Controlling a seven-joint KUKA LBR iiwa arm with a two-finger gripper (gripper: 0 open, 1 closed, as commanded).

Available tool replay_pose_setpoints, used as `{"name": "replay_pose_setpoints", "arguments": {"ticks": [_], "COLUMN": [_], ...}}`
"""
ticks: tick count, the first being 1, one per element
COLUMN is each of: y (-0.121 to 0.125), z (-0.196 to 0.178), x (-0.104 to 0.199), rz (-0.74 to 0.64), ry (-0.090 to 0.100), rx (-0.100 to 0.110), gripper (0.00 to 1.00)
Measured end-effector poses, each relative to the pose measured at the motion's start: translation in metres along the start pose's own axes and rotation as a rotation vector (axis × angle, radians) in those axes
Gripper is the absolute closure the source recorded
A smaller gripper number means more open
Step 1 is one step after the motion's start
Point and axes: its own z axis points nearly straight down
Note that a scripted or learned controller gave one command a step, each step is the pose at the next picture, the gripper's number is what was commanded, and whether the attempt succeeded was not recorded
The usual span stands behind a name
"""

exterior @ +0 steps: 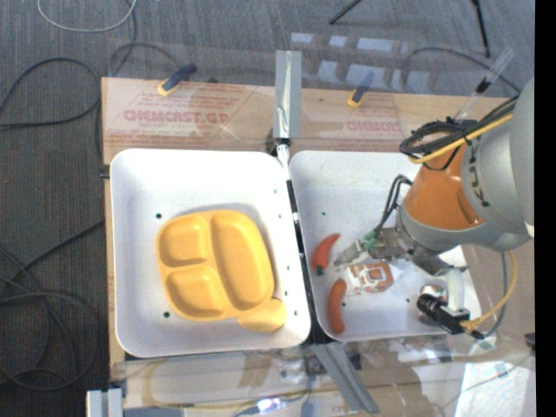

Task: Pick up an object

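Two shallow white bins are seen side by side on the bench. In the left bin [130, 189] a yellow plastic tray with three compartments [215, 263] lies flat, and a small yellow rounded piece [263, 316] touches its lower right corner. In the right bin [347, 185] two orange-red sausage-shaped objects are found near the left wall. The upper one [324, 250] is set on a slant, its long axis running from lower left to upper right. The lower one [335, 306] lies nearly upright in the view, slightly curved. Just beside them, a white packet with orange print [371, 276] rests on the bin floor. The gripper [373, 246] is lowered over the packet's upper edge; whether the jaws are spread or pressed together cannot be told.
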Motion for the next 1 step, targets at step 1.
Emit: {"name": "replay_pose_setpoints", "arguments": {"ticks": [1], "y": [-0.0001], "z": [-0.0088], "x": [0.0009], "rz": [0.000], "ry": [0.004], "rx": [0.003], "gripper": [1.00]}}
